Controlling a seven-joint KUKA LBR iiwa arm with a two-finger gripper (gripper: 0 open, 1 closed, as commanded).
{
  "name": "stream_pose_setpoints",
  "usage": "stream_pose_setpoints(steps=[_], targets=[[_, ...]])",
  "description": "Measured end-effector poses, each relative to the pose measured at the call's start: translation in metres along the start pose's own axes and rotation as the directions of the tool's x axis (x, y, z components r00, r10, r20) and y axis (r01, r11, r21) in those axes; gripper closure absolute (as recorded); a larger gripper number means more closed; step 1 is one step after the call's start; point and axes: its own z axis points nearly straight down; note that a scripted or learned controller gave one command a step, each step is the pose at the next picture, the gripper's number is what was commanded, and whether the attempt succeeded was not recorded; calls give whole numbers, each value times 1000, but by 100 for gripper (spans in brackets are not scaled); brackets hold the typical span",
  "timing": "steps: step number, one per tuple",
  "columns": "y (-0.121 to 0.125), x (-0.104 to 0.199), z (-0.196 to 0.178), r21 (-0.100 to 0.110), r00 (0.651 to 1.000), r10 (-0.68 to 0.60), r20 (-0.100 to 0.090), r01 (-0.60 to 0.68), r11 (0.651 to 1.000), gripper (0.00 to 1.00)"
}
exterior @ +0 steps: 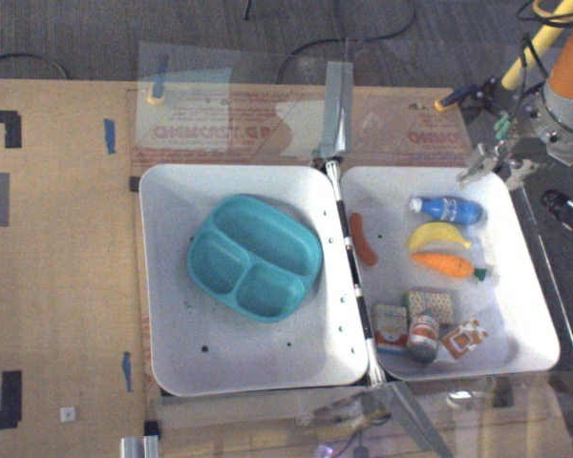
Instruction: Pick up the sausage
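I see a reddish-brown sausage [364, 239], a teal plate [256, 257], a blue bottle [447, 209], a yellow banana [438, 237], an orange carrot [448, 266], and white bins [172, 351] on my tan table [57, 256].

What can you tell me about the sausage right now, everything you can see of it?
The sausage is a small, slim, reddish-brown link with rounded ends and a smooth skin that looks like plastic. It lies flat on the floor of the right bin, close to that bin's left wall, its length running roughly along the wall with a slight slant. Nothing touches it: the banana and carrot lie well to its right, and the gripper is off at the bin's far right corner.
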Motion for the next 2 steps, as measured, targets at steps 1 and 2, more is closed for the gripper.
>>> stream_pose_setpoints(steps=[1,2], targets=[[20,4,127,2,841,541,2,-541,841,0],[-85,0,136,3,752,659,-4,-659,752,0]])
